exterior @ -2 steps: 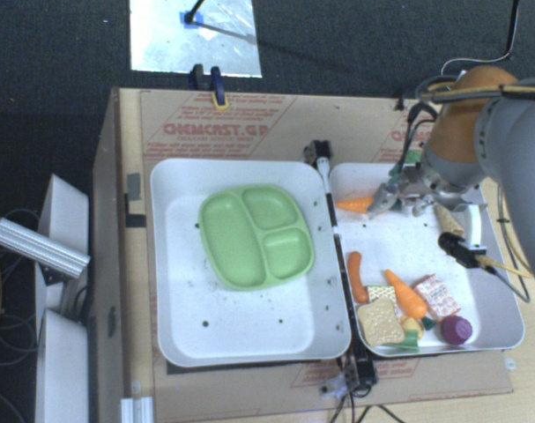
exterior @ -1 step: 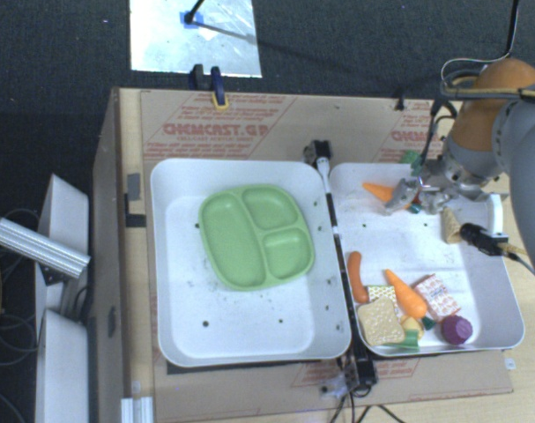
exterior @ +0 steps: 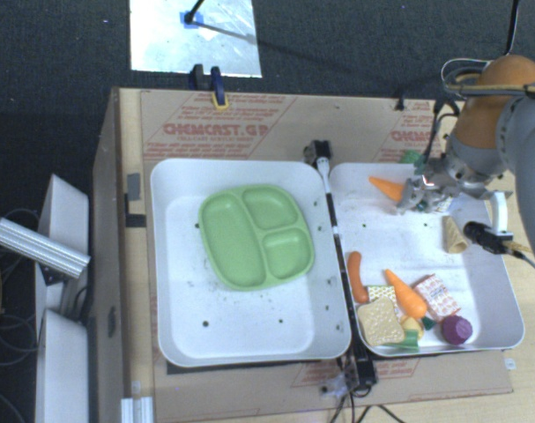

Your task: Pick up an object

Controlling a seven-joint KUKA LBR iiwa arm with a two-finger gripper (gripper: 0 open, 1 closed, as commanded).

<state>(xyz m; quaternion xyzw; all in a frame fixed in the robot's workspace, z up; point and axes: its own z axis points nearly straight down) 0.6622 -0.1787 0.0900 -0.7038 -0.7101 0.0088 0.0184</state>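
Carrot (exterior: 387, 186) lay at far end of right bin (exterior: 501, 276), just beside gripper (exterior: 419, 197); whether touching, unclear; grip state could not be told. More toy food (exterior: 408, 311) clustered at near end. Green divided plate (exterior: 255, 236) sat in left bin (exterior: 183, 307).

Arm (exterior: 505, 104) cut off by the right edge — only wrist, orange band and part of the grey link visible. End effector (exterior: 423, 194) too small and blurred to tell finger state; it sits right at the carrot (exterior: 387, 186) at the back of the right bin (exterior: 492, 271), contact unclear. Small green thing (exterior: 412, 158) behind the bin rim partly hidden by the wrist, unidentifiable. Front-corner pile — cracker (exterior: 381, 322), yellow-green bits (exterior: 412, 327), wrapped item (exterior: 436, 294) — overlapping, details too small. Grey rail (exterior: 33, 241) cut by the left edge. Surface (exterior: 214, 130) front edge hidden under the bins.
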